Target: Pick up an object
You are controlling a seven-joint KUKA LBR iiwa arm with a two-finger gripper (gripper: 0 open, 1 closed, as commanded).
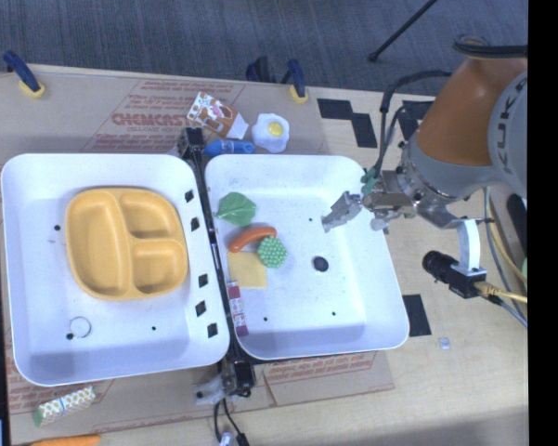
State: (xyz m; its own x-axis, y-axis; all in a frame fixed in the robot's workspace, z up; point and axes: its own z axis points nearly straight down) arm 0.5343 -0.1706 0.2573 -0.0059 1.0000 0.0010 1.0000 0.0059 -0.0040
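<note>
In the left bin [19,249] a yellow divided tray [125,242] lies flat, taking up most of the floor, with a small clear ring [79,327] near the bin's near-left corner. Beyond the bins, on the cardboard at the far side, sit a small printed packet [208,112], a blue object [228,147] and a toy fried egg [272,132].

The right bin [381,295] holds the pickable things, all grouped at its left side close to the divider: a green leaf-shaped toy [235,207] farthest back, an orange sausage-like piece [251,238] just nearer, a green dotted ball [272,251] touching or just beside the sausage's right end, and a pale yellow cheese slice [247,270] nearest. A small dark spot [320,265] lies alone mid-floor to their right.

The arm [469,128] enters from the right, its orange band above the bench's right edge and the grey wrist angled leftward over the bin's right rim. The gripper [339,213] reaches over the right half of that bin, well apart from the cluster of toys. Nothing shows between its fingers; how far they are spread cannot be told from this slant.
</note>
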